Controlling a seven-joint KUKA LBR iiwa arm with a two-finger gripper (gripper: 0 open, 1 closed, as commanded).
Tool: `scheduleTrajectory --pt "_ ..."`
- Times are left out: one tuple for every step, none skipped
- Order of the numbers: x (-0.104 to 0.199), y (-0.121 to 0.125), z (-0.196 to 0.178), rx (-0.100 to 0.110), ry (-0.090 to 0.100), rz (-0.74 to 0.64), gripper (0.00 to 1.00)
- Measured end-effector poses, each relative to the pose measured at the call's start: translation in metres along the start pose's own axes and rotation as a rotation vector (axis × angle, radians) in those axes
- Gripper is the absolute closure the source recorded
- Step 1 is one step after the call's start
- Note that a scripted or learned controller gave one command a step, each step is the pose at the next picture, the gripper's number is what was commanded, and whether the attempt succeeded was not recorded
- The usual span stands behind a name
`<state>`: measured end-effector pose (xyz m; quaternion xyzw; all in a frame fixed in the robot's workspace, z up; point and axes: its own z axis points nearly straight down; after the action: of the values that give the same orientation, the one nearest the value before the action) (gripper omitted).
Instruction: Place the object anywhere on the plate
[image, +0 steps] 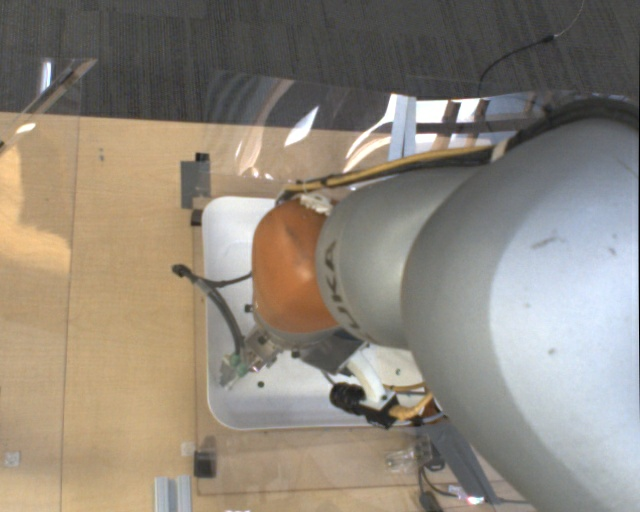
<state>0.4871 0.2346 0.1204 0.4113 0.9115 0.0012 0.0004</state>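
So the big grey KUKA arm (480, 260) is basically hogging the shot, coming in from the right and folding down over the shallow white plastic bin (225, 225) on the left side of the light wooden desk (90, 300). The orange band above the wrist (285, 265) points down and to the left, which puts the end effector (245, 362) low inside the bin, near its bottom-left part. My read is that the arm is posed steeply like this because it's working straight down into the bin, either going for a pick or setting something down.

Can't tell whether the end effector is open or closed. It's small, dark and half tucked under the wrist from this angle. There's a small greenish bit (232, 372) right at its tip, but I honestly can't say if that's the task object, part of the tool, or something lying on the bin floor. So I wouldn't claim it's holding anything.

As for the plate, the arm covers most of the bin, so it's hidden or at least I can't pick it out. Same goes for the object, apart from that greenish bit as a maybe.

Other stuff: a thin dark cable (215, 290) loops off the wrist over the bin's left edge, and a black-and-white fitting (360, 395) sits under the arm by the bin's lower rim. A yellow-and-black cable bundle (400, 165) runs along the top of the arm, presumably just routed there to stay clear of the workspace.
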Motion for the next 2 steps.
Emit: scheduleTrajectory --pt "-0.002 0.002 -0.011 -0.006 0.000 0.001 1.00" --pt "-0.060 0.043 -0.090 -0.005 -0.004 -0.364 1.00"
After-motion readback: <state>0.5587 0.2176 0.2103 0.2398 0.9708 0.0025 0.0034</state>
